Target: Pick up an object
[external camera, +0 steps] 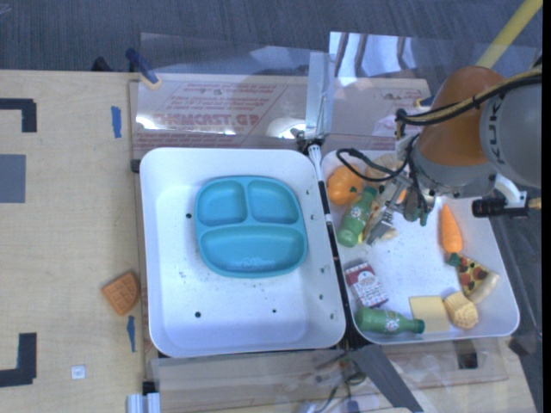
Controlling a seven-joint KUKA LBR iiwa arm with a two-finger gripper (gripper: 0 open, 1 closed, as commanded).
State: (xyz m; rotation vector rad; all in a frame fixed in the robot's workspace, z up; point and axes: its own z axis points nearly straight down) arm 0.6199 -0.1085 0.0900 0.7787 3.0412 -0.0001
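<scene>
The arm comes in from the right, wrist bent down over the back of the right bin point(508, 291), gripper point(385, 222) low among the toys and touching a green bottle point(355, 218) beside an orange fruit point(342, 184); can't tell if the claw is apart or together. Left to right: a waffle piece point(121, 292) on the bench, a blue divided plate point(250, 226) in the left bin point(168, 231). The right bin holds a small red carton point(366, 283), another green bottle point(389, 321), cheese point(428, 311), corn point(462, 311), a carrot point(449, 229) and a pizza slice point(474, 275).

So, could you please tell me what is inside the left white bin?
The left white bin holds a blue divided plate, whose three compartments look bare. Whatever lies under the plate is covered.
</scene>
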